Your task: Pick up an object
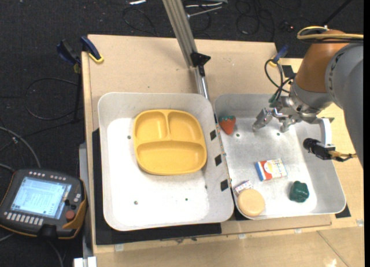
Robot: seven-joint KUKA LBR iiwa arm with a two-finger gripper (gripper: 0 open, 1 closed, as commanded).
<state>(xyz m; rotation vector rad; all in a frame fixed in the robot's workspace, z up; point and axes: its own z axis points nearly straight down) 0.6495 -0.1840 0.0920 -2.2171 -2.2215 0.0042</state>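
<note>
So there are two shallow white bins sitting side by side on the bench. The left bin [115, 202] has just one thing in it, a yellow divided plate [170, 141] with three compartments, lying flat toward the upper middle of the bin, and nothing sits in any of its sections. The right bin [324, 193] is where all the small stuff is: a strawberry [229, 125] tucked up against the left wall near the top, a little white carton with red and blue print [271, 169] lying flat around the middle, a dark green pepper-looking thing [299, 191] down toward the lower right, and a round tan cookie or bun [251, 203] in the lower left corner, right by the rim. None of those four are touching each other. The arm comes in from the right, orange band visible, and the gripper [275, 117] is over the upper part of the right bin, between the strawberry and the bin's right wall, well apart from the carton below it. Its fingers look spread apart, with nothing between them. A teach pendant [40, 202] lies on the floor off to the lower left.
</note>
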